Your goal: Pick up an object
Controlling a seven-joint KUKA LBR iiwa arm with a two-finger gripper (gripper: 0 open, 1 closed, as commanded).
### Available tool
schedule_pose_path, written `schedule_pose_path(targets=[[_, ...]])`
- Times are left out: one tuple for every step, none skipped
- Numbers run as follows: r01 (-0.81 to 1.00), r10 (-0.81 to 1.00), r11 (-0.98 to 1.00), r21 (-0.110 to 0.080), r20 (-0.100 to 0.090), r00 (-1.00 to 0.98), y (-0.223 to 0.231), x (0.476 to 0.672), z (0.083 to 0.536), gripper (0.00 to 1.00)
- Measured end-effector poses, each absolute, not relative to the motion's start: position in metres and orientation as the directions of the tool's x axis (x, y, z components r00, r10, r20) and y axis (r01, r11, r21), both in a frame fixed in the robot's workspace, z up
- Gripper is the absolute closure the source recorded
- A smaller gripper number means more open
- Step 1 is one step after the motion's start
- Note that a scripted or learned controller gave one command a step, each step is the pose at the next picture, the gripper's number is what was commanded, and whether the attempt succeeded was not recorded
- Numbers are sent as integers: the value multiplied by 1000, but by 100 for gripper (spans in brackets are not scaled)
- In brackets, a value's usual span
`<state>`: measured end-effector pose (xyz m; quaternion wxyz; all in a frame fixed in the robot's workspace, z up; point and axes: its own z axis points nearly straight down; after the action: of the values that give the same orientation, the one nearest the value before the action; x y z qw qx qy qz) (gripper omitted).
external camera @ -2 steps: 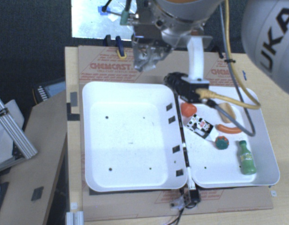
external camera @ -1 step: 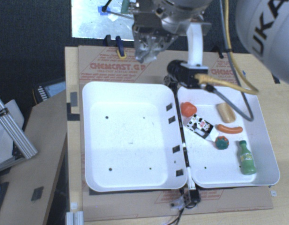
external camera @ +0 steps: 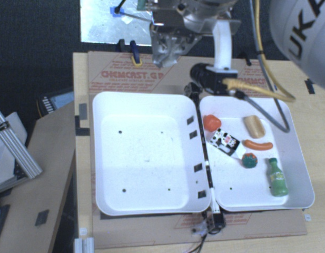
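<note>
Single fixed camera above bench (external camera: 57,157), angled down, both bins (external camera: 146,157) framed.

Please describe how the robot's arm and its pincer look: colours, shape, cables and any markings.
The arm is a rounded pale grey shell with dark letters "UK". The pincer is bare silvery metal, blocky, narrowing downward. A yellow cable and grey cables run beside it.

A robotics lab, probably: a cardboard-topped bench (external camera: 125,75) carries two white bins (external camera: 104,141) taped side by side, a KUKA-branded arm (external camera: 304,25) looms at two o'clock, and aluminium framing (external camera: 15,146) stands at nine o'clock.
</note>
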<state>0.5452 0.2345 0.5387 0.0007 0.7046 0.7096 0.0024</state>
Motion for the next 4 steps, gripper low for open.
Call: schedule_pose_path(targets=[[1000, 1000, 10, 6, 4, -10, 235, 545, 550, 100], [1000, 1000, 14, 8, 5, -14, 235, 546, 561, 100], [1000, 1000, 18, 9, 6, -18, 235, 546, 572, 100], [1000, 1000, 22, 12, 7, -22, 235, 546, 583, 100]])
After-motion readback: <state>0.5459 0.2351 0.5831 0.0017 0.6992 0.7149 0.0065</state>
